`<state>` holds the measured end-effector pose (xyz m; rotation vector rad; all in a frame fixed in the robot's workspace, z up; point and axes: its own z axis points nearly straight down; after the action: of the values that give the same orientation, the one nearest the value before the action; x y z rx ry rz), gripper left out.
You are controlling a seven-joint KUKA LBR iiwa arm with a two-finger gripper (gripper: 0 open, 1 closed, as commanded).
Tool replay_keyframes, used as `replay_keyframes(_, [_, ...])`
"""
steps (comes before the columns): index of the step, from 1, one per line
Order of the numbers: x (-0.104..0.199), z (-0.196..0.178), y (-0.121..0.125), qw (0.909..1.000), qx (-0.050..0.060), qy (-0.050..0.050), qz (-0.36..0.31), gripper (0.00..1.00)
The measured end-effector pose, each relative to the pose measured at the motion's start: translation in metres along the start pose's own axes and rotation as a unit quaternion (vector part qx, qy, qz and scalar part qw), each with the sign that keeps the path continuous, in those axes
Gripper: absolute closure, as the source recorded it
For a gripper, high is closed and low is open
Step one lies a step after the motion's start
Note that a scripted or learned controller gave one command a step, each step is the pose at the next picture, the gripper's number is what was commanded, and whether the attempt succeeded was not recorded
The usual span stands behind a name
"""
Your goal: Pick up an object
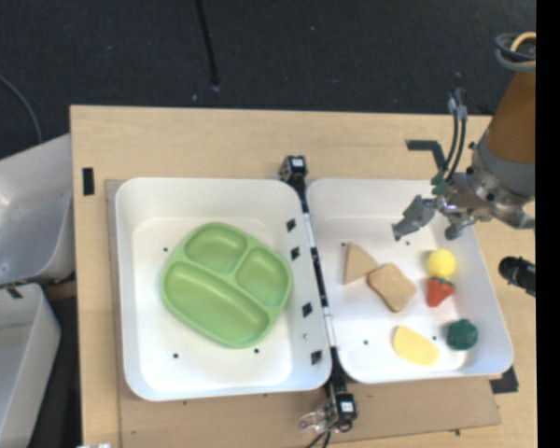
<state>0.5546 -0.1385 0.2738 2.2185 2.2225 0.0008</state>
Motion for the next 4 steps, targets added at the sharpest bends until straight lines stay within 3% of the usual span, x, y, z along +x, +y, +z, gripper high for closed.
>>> replay_keyframes(3, [-0.01, 0.129, -0.008, 1.0, 0.002, 0.0, 0.002, 0.0])
replay_keyframes(4, [-0.01, 0.115, -0.006, 1.0, -0.001, 0.0, 0.004, 1.0])
